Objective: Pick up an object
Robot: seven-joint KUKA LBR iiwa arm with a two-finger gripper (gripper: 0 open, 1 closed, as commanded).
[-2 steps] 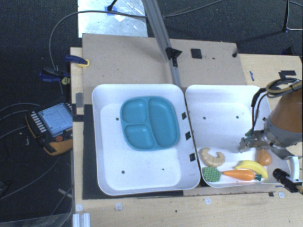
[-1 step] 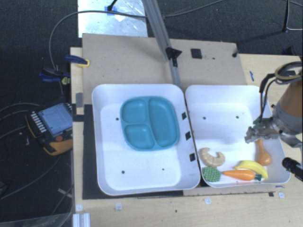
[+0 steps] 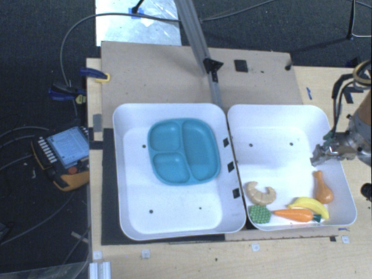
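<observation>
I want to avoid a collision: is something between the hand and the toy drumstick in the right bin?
Nothing visible. The hand sits at the right bin's far right wall, just above the drumstick, with bare white floor between them.

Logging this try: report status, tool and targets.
Tool at right bin's right rim, nothing seen in it. Toy drumstick just below it; banana, carrot, croissant, green piece along the near wall. Blue divided plate in left bin.

A blue plate (image 3: 183, 151) lies in a white bin (image 3: 131, 214); the carrot (image 3: 293, 215) is orange, the banana (image 3: 311, 206) yellow.
</observation>
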